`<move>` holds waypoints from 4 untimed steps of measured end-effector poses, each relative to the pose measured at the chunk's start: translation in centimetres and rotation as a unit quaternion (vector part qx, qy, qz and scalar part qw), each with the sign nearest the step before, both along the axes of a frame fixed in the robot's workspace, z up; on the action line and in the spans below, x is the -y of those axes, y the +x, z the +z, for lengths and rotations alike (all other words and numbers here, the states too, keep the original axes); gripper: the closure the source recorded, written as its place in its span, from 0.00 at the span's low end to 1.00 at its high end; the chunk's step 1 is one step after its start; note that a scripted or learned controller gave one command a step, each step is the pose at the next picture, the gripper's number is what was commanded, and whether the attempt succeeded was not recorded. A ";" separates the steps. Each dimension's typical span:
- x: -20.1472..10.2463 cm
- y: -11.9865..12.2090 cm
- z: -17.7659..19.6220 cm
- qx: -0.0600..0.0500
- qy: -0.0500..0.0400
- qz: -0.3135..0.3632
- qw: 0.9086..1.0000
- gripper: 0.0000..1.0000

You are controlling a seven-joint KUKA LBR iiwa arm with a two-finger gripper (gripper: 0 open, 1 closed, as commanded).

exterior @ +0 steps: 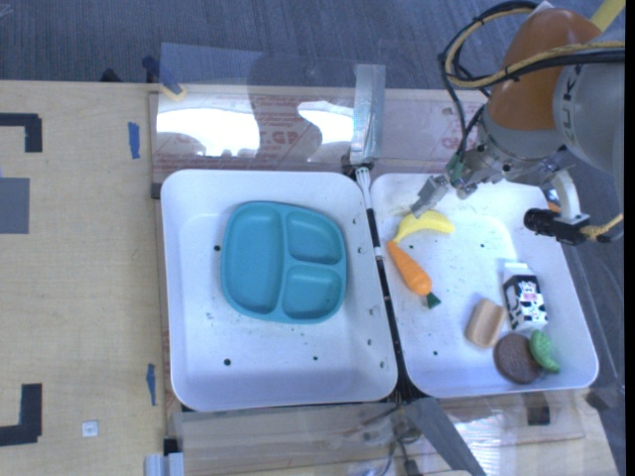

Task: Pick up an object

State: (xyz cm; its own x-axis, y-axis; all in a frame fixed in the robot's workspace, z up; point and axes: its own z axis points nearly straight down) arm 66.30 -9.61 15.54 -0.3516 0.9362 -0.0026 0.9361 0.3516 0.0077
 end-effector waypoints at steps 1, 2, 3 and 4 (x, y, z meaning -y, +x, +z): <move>1.2 -2.8 -6.6 -0.001 -0.001 0.043 0.999 0.00; 1.3 -2.6 -5.5 0.002 0.000 0.041 0.999 1.00; -2.6 0.6 3.3 0.000 0.001 -0.154 0.988 1.00; -2.5 0.5 3.0 -0.003 0.000 -0.154 0.988 0.00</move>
